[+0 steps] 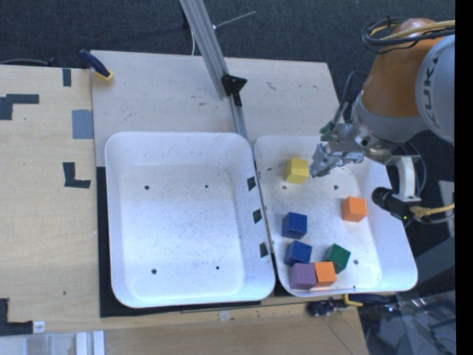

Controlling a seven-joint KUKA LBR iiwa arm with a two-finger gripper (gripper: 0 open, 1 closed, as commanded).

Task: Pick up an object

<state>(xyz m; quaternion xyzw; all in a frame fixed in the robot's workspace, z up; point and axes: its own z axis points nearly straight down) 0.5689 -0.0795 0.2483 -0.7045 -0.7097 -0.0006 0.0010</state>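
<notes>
My gripper [323, 163] hangs over the back of the right bin [390, 261], just right of a yellow cube [297, 171] and close to touching it. Nothing shows between the gripper and the cube. An orange cube [354, 208] lies to the gripper's lower right. Two blue cubes [294, 224] [298, 252] sit near the bin's middle. At the bin's front edge a purple cube [302, 275], a smaller orange cube [325, 273] and a green cube [339, 257] huddle together.
The left bin [118, 198] stands beside the right one, their rims meeting. A slanted metal bar [211, 43] with a black clamp [233, 86] crosses the bench behind the bins. A blue and yellow tool [96, 64] lies at the back left.
</notes>
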